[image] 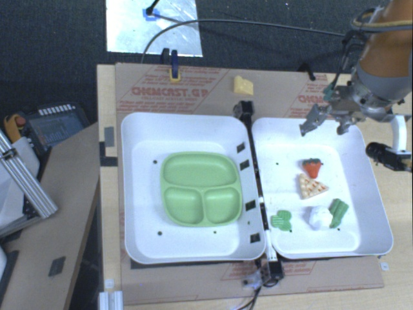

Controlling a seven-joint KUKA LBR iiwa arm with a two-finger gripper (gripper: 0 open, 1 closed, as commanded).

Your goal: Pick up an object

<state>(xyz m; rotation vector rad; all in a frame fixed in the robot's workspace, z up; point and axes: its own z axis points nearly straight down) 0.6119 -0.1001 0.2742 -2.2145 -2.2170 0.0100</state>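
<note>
The right bin [361, 237] holds several small toys: a red strawberry [312, 167], a pizza slice [312, 187], a white lump [319, 217], a green pickle-like piece [337, 212] and a green leafy piece [281, 221]. My gripper [327, 124] hangs above the back edge of the right bin, up and to the right of the strawberry. Its two dark fingers [310, 123] are spread apart with nothing between them.
In the left bin [139, 141] lies a green divided plate [199, 188]. A yellow wedge [243, 85] rests on the cardboard behind the bins. A black clamp divider [248, 147] joins the bins. A cable and a blue-yellow clip [173, 64] are at the back.
</note>
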